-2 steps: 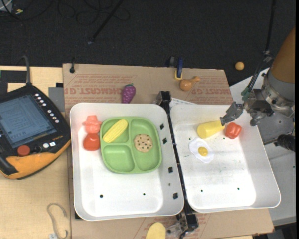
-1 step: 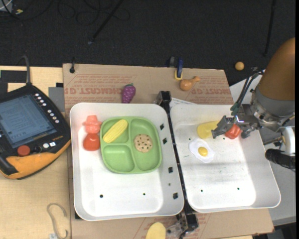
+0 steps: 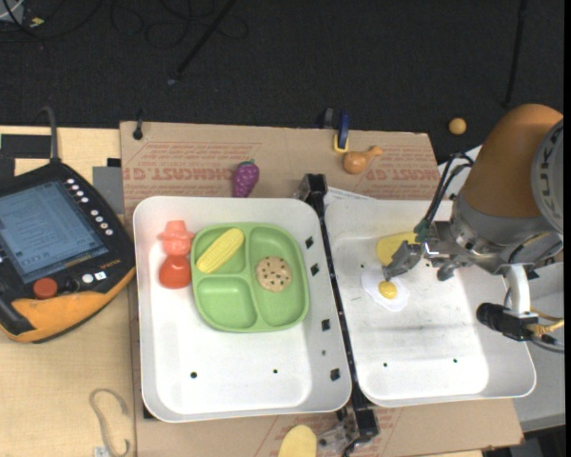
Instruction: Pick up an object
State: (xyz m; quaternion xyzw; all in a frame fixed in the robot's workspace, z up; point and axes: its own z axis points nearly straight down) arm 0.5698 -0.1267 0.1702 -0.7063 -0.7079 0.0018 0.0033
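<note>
In the right bin [image 3: 438,355] a toy fried egg [image 3: 388,290], white with a yellow yolk, lies near the left wall. Just behind it is a flat yellow piece [image 3: 389,247]. My gripper [image 3: 403,262] hangs low over the bin, right above the egg's upper right edge and next to the yellow piece. I see nothing lifted in it. The grey arm with its orange band [image 3: 514,165] comes in from the right. The left bin [image 3: 228,384] holds a green divided plate [image 3: 230,307] with a corn cob [image 3: 218,249] and a cookie [image 3: 274,274], and a red and pink toy [image 3: 175,255] beside it.
Purple grapes [image 3: 245,176] and an orange toy [image 3: 361,158] lie on the cardboard behind the bins. A yellow object [image 3: 298,440] sits at the front edge. A control pendant [image 3: 48,246] rests at the left. A black divider [image 3: 325,284] separates the bins.
</note>
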